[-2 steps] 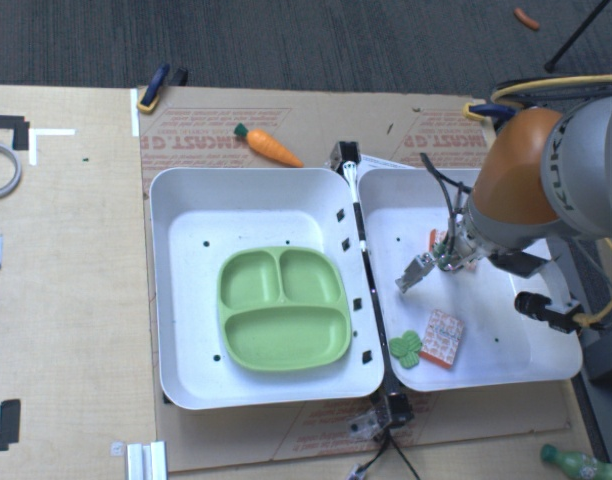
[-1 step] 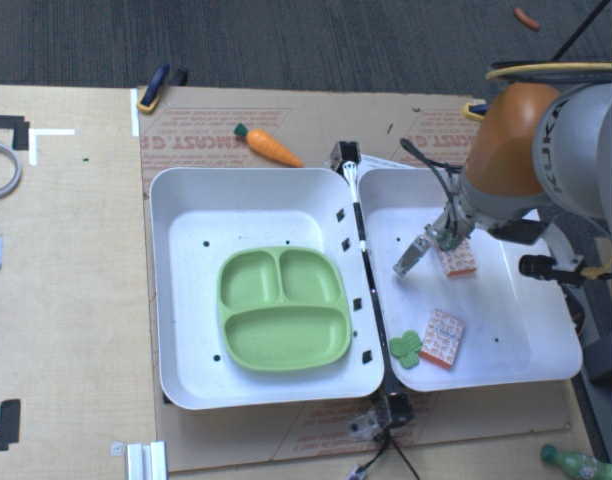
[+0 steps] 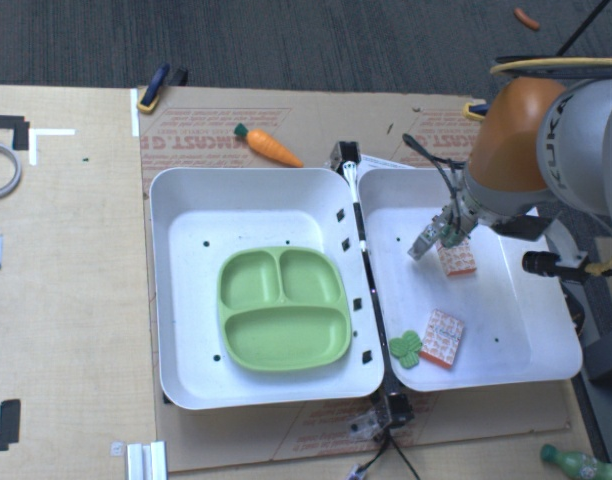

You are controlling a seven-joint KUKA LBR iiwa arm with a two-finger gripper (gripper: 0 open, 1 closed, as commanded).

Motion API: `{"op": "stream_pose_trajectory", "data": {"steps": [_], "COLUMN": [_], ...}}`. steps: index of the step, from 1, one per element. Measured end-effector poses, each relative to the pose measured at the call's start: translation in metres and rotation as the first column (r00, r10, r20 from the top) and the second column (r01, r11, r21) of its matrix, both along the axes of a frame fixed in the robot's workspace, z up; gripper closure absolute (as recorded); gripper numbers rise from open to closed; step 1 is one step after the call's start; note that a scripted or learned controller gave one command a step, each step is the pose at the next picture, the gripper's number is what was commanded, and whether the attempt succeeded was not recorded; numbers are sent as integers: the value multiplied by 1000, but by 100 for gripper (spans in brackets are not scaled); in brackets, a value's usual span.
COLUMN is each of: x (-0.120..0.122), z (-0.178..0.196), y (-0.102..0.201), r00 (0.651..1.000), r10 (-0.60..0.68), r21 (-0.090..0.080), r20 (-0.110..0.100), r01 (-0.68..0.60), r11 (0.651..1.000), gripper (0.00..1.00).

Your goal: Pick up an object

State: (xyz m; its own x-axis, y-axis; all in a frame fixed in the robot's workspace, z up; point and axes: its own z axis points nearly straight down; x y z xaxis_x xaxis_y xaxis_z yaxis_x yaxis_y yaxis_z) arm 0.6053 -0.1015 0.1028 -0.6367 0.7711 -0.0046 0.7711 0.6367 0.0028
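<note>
My gripper [image 3: 438,240] hangs low over the right bin [image 3: 531,343], in its upper middle. A small pink-and-white packet [image 3: 458,261] lies right at the gripper's tip, on its lower right side; whether they touch is unclear. Nearer the bin's front left lie a second patterned orange-and-white packet [image 3: 442,338] and a small green clover-shaped piece [image 3: 406,348], side by side. The grey arm with its orange band [image 3: 516,133] comes in from the right above the bin's far corner.
The left bin [image 3: 186,218] holds a green divided plate [image 3: 284,308]. A toy carrot [image 3: 269,146] lies on the cardboard behind the bins. A blue-and-yellow clip [image 3: 154,86] sits at the far left edge of the cardboard. Cables run at the bins' front.
</note>
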Motion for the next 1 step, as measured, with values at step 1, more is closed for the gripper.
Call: {"op": "stream_pose_trajectory", "data": {"steps": [1], "x": [-35], "z": [111], "y": [43], "r00": [931], "r10": [-365], "r21": [1], "r20": [-3], "r01": [365], "r11": [931], "gripper": [100]}}
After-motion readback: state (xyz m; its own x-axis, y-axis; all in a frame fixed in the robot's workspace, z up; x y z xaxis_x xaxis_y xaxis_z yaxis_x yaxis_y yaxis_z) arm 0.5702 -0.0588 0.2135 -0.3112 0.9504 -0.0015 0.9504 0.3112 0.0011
